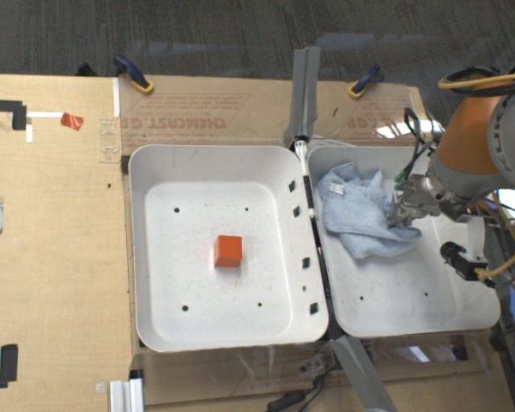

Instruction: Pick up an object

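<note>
A crumpled light blue cloth lies in the upper left part of the right bin. My gripper is down at the cloth's right edge, touching it, with the grey and orange arm reaching in from the right. An orange-red cube sits near the middle of the left bin, far from the gripper.
A grey divider post stands behind the gap between the bins. Clamps hold the cardboard backing at the rear. A wooden bench surface lies to the left. Black cables hang by the arm at the right bin's right rim.
</note>
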Controlling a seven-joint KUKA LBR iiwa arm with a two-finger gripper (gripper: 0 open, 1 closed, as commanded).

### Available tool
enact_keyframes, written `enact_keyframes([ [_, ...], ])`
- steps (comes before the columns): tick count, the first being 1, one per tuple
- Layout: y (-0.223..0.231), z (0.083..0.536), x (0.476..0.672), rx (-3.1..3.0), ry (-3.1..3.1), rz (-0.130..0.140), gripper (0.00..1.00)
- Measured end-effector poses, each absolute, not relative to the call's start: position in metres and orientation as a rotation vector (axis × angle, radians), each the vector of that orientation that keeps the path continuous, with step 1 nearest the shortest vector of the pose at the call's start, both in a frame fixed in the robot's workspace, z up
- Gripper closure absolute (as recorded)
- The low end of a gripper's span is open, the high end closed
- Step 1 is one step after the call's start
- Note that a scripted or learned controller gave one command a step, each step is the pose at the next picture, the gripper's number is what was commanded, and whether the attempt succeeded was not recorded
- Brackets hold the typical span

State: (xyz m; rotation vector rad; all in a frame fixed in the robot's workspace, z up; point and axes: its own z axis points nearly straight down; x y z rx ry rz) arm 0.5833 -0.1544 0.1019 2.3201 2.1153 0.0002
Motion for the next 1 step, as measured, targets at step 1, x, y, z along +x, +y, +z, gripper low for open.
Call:
enact_keyframes([
  [1,-0.1545,0.1019,0.5832,2.320,2.115,0.000,0.00],
])
